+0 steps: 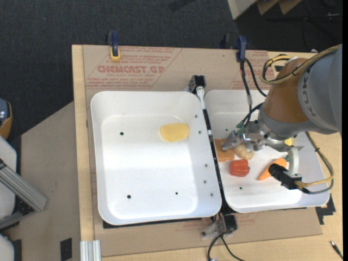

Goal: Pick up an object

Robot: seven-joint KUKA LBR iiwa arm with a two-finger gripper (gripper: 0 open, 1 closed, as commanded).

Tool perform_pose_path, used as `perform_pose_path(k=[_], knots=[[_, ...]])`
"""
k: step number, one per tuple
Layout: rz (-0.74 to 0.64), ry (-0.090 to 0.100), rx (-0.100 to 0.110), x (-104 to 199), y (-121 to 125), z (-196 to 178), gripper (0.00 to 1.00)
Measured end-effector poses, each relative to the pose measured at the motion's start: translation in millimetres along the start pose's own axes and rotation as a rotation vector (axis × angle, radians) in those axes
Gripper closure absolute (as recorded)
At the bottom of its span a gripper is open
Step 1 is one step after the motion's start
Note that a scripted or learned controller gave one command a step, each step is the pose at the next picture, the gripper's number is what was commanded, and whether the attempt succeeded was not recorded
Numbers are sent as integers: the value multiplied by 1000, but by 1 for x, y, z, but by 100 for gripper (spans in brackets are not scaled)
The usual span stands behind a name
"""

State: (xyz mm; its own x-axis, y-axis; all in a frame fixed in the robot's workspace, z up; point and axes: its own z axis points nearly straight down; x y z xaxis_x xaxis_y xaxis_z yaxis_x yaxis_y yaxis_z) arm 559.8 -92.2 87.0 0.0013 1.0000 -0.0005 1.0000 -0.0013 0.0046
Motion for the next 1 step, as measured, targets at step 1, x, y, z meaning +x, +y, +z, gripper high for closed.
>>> perform_pose_path(k=[1], knots=[[1,1,-1,-3,-28,0,0]])
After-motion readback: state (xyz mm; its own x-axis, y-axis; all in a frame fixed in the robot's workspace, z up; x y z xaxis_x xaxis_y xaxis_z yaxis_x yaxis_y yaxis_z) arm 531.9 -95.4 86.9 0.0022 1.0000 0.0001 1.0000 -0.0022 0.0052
